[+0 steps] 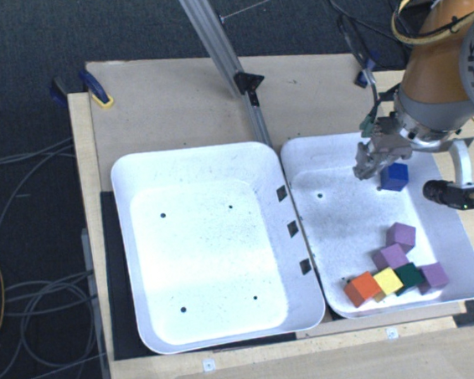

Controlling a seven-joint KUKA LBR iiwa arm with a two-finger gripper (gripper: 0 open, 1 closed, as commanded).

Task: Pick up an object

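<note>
The gripper (372,162) hangs low in the right bin (332,216), just beside a blue cube (395,177); whether it is open or closed cannot be told from this slanted view, and the cube does not sit between its tips. A descent from here could land a tip on the cube's edge and knock it away, since hard, smooth cubes slide easily on the glossy white plastic. Further out, purple, orange, yellow and green blocks (395,273) crowd the near corner, touching, leaving little room to grip. The left bin (200,243) is speckled.
</note>
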